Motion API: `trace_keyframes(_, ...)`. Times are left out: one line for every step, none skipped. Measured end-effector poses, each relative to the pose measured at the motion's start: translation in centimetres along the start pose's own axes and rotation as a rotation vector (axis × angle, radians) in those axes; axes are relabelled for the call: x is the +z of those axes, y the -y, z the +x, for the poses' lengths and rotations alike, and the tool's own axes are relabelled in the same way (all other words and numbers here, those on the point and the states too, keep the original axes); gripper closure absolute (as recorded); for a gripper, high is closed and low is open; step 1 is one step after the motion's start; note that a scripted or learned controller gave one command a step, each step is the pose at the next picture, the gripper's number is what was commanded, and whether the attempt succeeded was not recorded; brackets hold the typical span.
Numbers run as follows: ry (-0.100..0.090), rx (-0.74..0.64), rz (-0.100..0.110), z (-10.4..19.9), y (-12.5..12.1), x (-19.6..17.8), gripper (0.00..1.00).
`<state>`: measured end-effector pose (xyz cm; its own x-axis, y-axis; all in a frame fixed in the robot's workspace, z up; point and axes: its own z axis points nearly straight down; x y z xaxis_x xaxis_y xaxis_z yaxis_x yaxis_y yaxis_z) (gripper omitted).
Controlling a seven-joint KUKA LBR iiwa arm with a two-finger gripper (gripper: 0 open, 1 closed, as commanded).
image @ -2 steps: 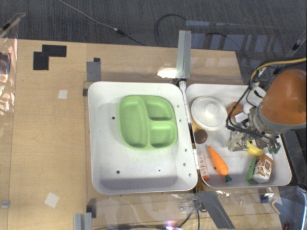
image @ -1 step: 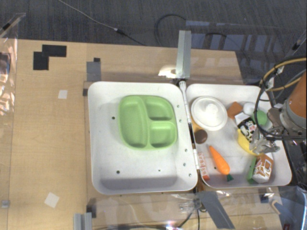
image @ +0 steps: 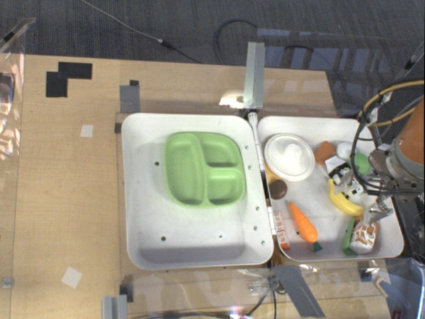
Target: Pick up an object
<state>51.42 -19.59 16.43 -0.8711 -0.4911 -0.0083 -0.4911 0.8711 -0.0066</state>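
Observation:
The right bin (image: 312,126) holds several things. A white bowl (image: 289,156) sits at its far left, with a small dark brown round thing (image: 277,189) beside it. An orange carrot (image: 304,223) lies near the front, and a yellow banana (image: 344,203) lies right of the middle. A brown and white patterned packet (image: 364,236) and a thin green stick (image: 348,234) lie at the front right. My gripper (image: 378,211) hangs at the bin's right side, just above the packet and beside the banana's end. Nothing shows between its tips.
The left bin (image: 143,178) bears a green divided plate (image: 204,169). A brown-orange lump (image: 324,151) and a green thing (image: 360,163) lie at the back of the right bin. A red and white strip (image: 279,230) lies along that bin's left wall. The arm (image: 406,153) crosses its right rim.

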Motion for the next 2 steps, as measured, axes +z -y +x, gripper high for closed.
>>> trace_keyframes(0.009, -0.067, 0.005, -3.5, -7.2, 7.3, 0.0)
trace_keyframes(0.008, -0.396, 0.006, -3.5, -3.7, 7.3, 0.0)
